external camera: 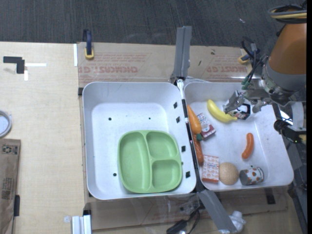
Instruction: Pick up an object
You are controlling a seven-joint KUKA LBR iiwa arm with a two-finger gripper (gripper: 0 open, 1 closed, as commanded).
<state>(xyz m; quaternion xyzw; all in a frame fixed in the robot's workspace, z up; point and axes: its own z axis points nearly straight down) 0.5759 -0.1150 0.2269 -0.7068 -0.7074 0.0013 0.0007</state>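
The arm (287, 52) reaches in from the right, over the back of the right bin (269, 130). The claw (237, 105) hangs low by the right end of the banana (218, 112). I cannot tell if the claw is wide or narrow, or if it touches the banana. Nothing can be seen held in it.

The banana is yellow. It lies near the back of the right bin, in the middle, with its bend at the bottom. A small dark and white thing (242, 112) sits just under the claw. It is too blurry to name.

A carrot (194, 121) lies along the left wall of the right bin. A second one (198, 150) lies just in front of it. A small red and white box (208, 131) is just beside the first carrot. A sausage (248, 146) lies on its own in the middle of the bin, well apart from the banana.

At the front of the right bin there are three things in a row. A flat box (210, 167) with red marks is on the left. A tan ball (227, 173) touches it. A can (251, 175) lies on its side just to the right of the ball.

The left bin (131, 106) holds a green plate (148, 161) with three parts. The plate sits flat near the front right of that bin.

Both bins sit side by side on the counter (39, 111).
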